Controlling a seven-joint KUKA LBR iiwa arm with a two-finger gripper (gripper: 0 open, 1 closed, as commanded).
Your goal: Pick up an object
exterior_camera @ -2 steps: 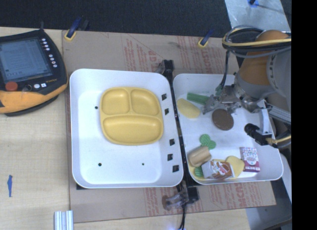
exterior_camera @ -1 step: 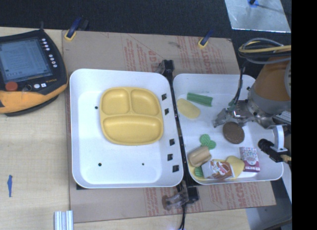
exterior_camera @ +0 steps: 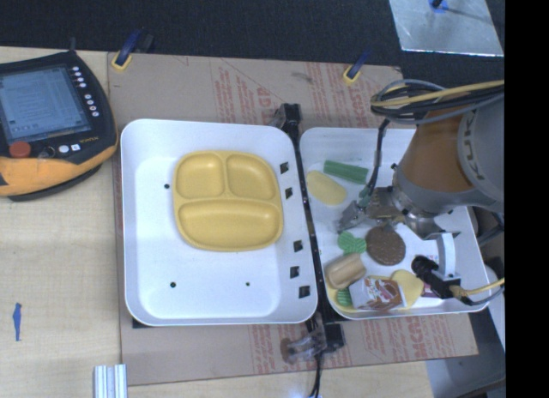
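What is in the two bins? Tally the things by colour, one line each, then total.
Yellow: 3 - tray, oval piece, piece at the near rim
Green: 2 - bar, small piece
Brown: 1 - disc
Tan: 1 - roll
Red-and-white: 1 - packet
Total: 8

A robotics lab, plainly. A teach pendant [exterior_camera: 47, 126] lies on the bench [exterior_camera: 51, 302], and clamps [exterior_camera: 129, 49] pin cardboard [exterior_camera: 214, 87] under two white bins [exterior_camera: 137, 216].
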